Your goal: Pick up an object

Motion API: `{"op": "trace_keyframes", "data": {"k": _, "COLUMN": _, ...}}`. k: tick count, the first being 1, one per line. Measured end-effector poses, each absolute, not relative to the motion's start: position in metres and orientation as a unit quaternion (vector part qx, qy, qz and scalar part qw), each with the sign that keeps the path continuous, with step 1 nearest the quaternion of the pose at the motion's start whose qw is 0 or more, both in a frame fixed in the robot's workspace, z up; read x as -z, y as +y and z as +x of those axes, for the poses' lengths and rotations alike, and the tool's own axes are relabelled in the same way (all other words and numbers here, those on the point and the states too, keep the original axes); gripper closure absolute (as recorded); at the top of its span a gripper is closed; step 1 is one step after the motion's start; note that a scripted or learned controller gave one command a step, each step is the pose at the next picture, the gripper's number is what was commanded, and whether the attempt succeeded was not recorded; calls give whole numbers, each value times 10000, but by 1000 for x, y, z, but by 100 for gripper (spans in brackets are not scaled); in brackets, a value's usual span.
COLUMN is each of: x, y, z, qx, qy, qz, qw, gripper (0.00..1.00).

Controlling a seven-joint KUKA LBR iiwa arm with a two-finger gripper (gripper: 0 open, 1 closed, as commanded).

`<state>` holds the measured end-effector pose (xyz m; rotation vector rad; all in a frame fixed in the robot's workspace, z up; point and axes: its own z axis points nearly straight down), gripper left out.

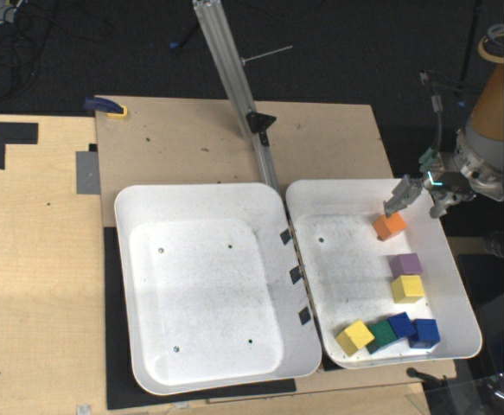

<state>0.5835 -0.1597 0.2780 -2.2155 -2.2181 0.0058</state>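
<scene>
Near edge of the right bin (pixel 459 340): a yellow block (pixel 354 336), a green block (pixel 381 335) and 2 blue blocks (pixel 413 329) clustered together. Farther back, a second yellow block (pixel 407 288) touches a purple block (pixel 405 264). Beyond these, an orange block (pixel 389 225) lies just below the gripper (pixel 425 196), whose 2 fingers are spread apart, holding nothing. The left bin (pixel 139 206) sits alongside.
</scene>
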Motion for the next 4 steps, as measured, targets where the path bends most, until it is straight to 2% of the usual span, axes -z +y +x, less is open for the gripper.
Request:
{"op": "trace_keyframes", "data": {"k": 1, "x": -280, "y": -160, "z": 584, "qx": -7, "qy": -7074, "qz": -7069, "qw": 14, "gripper": 0}}
{"op": "trace_keyframes", "data": {"k": 2, "x": -231, "y": -152, "z": 580, "qx": -21, "qy": -7063, "qz": -7079, "qw": 37, "gripper": 0}}
{"op": "trace_keyframes", "data": {"k": 3, "x": -177, "y": -147, "z": 588, "qx": -23, "qy": -7070, "qz": -7072, "qw": 38, "gripper": 0}}
{"op": "trace_keyframes", "data": {"k": 4, "x": -112, "y": -146, "z": 583, "qx": -27, "qy": -7066, "qz": -7076, "qw": 44, "gripper": 0}}
